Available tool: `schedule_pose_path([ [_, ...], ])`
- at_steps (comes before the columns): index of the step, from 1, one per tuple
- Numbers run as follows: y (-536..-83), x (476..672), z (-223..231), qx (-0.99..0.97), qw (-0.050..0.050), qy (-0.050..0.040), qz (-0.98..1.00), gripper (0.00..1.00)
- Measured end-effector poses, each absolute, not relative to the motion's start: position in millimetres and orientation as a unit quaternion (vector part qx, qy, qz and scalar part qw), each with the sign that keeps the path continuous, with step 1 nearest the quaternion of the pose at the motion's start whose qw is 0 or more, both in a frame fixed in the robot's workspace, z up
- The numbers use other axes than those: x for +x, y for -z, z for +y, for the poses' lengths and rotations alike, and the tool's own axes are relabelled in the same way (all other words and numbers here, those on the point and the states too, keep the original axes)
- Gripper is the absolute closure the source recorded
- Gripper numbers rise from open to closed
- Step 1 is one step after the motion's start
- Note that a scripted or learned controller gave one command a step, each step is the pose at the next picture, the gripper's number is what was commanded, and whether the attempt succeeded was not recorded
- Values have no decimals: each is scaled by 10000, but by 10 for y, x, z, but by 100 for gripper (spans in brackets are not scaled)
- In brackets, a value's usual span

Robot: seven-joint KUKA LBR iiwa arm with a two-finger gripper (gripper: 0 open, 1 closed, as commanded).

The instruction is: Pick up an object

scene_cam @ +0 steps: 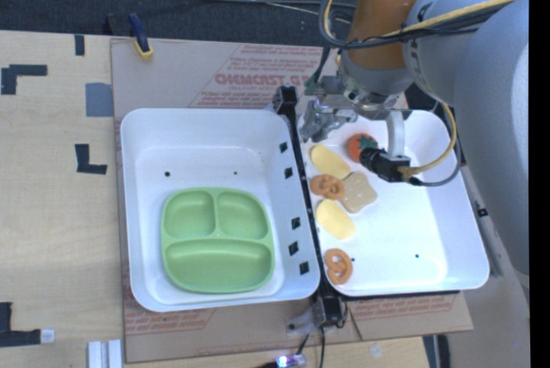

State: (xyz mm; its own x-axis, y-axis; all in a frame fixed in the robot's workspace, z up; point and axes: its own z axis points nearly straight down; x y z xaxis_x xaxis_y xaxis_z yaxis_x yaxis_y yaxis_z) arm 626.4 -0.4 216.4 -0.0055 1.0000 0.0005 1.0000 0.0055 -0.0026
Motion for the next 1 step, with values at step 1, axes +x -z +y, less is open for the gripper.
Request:
schedule_pose_path([
  [1,-2123,6232,578,-7046,13,-6,-7096,100],
])
